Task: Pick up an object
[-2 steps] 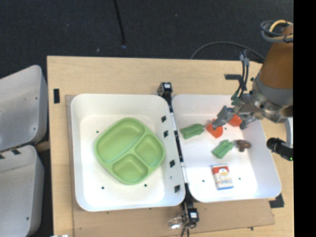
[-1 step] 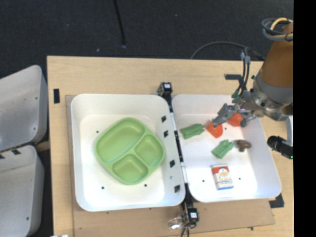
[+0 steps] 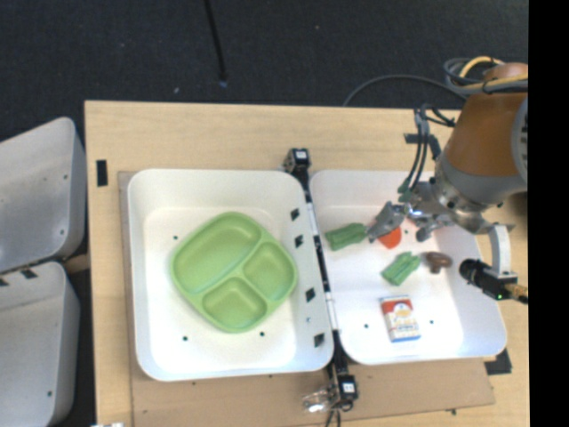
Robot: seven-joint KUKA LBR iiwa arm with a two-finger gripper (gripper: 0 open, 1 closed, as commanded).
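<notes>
Nearest the camera, at the front of the right bin [image 3: 480,341], a small card box [image 3: 400,318] with a red-and-white face lies flat on the white floor, apart from everything else. Behind it, toward the middle of that bin, a short green block [image 3: 400,268] lies tilted, and just to its right sits a small brown object [image 3: 436,261]. A longer green piece [image 3: 345,236] lies farther back and left, close to the divider [image 3: 313,256] between the two bins.

Over the back half of the right bin hangs the gripper [image 3: 404,221], reaching in from the right under the arm's [image 3: 484,149] grey body and orange band. Its fingers point toward the left, down over an orange-red object [image 3: 389,236] that lies directly beneath them, between the two green pieces. Whether the fingers are wide or narrow cannot be told from this view, and nothing can be seen gripped between them.

Filling much of the left bin [image 3: 147,327] is a light green divided plate [image 3: 234,270] with three compartments, lying flat and turned at a slant.

Both bins rest side by side on the pale wooden table [image 3: 196,132]. A dark cable [image 3: 212,25] runs across the dark floor beyond it.
</notes>
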